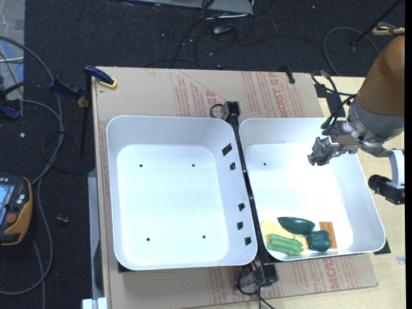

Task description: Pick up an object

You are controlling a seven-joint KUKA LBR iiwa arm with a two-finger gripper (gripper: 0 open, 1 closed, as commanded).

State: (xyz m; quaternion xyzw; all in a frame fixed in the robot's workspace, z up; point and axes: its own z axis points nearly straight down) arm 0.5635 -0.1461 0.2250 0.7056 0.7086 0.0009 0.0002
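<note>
Several small objects lie bunched in the near corner of the right bin (pixel 360 172): a dark green rounded piece (pixel 296 224), a light green ribbed piece (pixel 285 244), a teal lump (pixel 318 240), a yellow flat piece (pixel 273 228) and an orange block (pixel 327 228). My gripper (pixel 319 152) hangs over the far right part of the same bin, well above and behind the pile, with nothing visible in it. The arm's orange band (pixel 386 76) shows at the right edge.
The left bin (pixel 116 172) sits beside the right one, parted by a black clip strip (pixel 241 172). Both rest on a brown board (pixel 180 95). Cables, a blue-yellow clamp (pixel 100 77) and a handheld device (pixel 14 208) lie around the bench.
</note>
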